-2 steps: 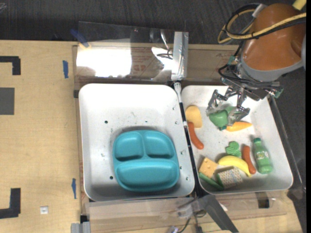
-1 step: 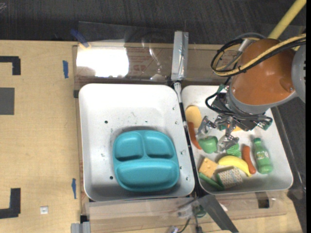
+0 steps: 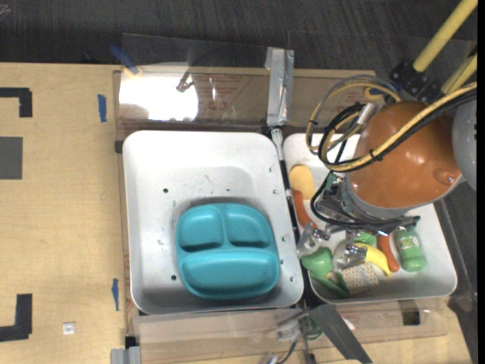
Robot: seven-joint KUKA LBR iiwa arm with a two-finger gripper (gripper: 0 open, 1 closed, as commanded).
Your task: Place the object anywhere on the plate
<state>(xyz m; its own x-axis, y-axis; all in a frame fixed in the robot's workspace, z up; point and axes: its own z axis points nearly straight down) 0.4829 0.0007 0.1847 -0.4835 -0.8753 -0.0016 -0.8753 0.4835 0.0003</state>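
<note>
Lying in a loose heap along the front edge of the right bin [image 3: 443, 283], toward its front-left corner: toy foods, any one possibly the object to move; cannot tell which. Counted from the left: green rounded piece [image 3: 318, 262], tan textured piece [image 3: 361, 279] against the front wall, yellow banana-shaped piece [image 3: 375, 258], orange carrot-shaped piece [image 3: 389, 253], green bottle [image 3: 410, 250]. Packed close, several touching. Set apart along the same bin's left wall: yellow-orange piece [image 3: 301, 180] with a red-orange piece [image 3: 301, 208] just in front of it.

Hanging directly over the heap, low and close to the green rounded piece: gripper [image 3: 333, 247]. Jaw state cannot be told; metal parts crowded among the toys and shadowed by the wrist. Nothing seen held.

Reaching in from the right, roughly vertical over the right bin's middle: arm [image 3: 405, 161], seen from above as an orange dome with grey housing at the right edge. Looped over the wrist and toward the bin's back-left corner: black and yellow cables [image 3: 341, 131].

Resting in the left bin [image 3: 151, 158], toward its front edge and slightly right of centre: teal divided plate [image 3: 226, 250], two small compartments at the back, one long compartment in front, bare. Well apart from the gripper, with both bins' adjoining walls between.
</note>
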